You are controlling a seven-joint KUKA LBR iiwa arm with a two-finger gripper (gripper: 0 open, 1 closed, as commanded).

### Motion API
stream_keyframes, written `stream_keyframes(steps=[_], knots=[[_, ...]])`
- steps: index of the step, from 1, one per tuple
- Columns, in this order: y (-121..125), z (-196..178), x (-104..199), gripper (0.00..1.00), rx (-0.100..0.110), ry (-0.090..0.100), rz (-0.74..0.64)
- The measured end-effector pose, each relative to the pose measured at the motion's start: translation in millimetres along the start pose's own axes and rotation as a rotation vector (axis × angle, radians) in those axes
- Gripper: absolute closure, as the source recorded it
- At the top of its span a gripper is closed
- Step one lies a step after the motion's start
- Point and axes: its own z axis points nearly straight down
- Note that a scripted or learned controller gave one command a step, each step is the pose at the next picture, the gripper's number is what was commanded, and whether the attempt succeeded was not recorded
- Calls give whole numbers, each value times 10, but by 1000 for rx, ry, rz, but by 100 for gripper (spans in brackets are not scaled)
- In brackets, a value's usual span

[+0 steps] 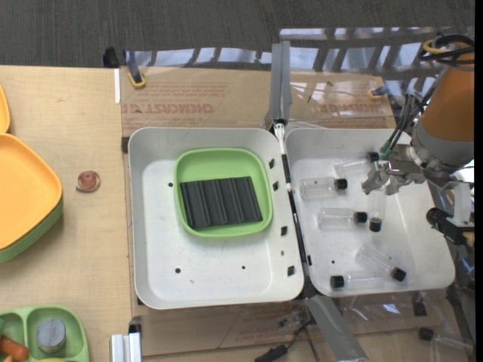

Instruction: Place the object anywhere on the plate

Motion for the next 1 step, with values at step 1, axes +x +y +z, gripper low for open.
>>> stream_keyframes(steps=[1], knots=[[17, -244, 475, 100, -2, -1, -40]])
